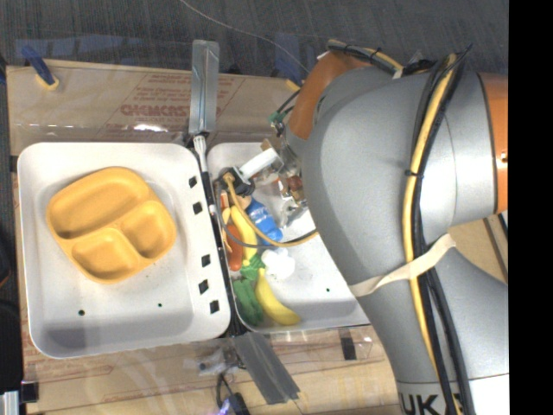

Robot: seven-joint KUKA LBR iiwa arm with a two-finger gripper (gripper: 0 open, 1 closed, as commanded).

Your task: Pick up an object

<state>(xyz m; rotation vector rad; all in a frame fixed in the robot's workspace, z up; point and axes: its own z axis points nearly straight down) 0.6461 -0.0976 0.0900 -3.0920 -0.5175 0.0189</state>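
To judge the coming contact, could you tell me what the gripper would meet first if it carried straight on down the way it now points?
Probably the blue object among the cluttered items in the right bin, next to the yellow banana. The gripper hangs right above that pile, though depth is hard to judge from this slanted view.

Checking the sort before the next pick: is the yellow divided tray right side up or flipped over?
Right side up. The yellow tray lies flat in the left bin, its three hollow compartments facing up, nothing in them.
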